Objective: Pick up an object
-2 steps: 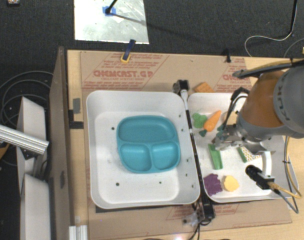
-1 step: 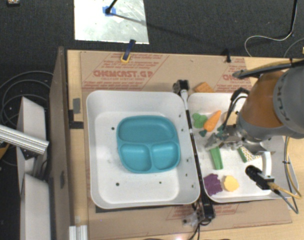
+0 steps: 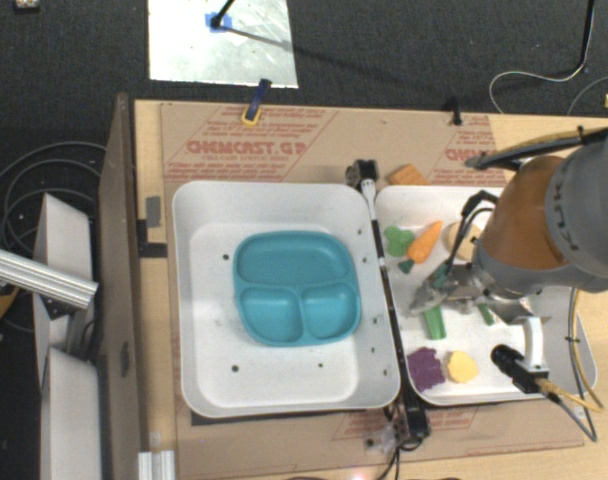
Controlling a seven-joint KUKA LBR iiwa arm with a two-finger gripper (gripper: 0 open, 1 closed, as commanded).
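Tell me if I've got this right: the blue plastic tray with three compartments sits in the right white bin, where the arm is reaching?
Not quite. The camera view shows the blue plastic tray with three compartments in the left white bin. The grey arm with the orange band reaches over the right white bin.

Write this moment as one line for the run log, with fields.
arm: over right bin | gripper: low, near green stick | grasp: none seen | nearby: carrot, purple piece, yellow piece | left bin: blue tray

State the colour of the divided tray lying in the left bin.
Teal blue; the divided tray shows plainly in the camera view, in the left bin.
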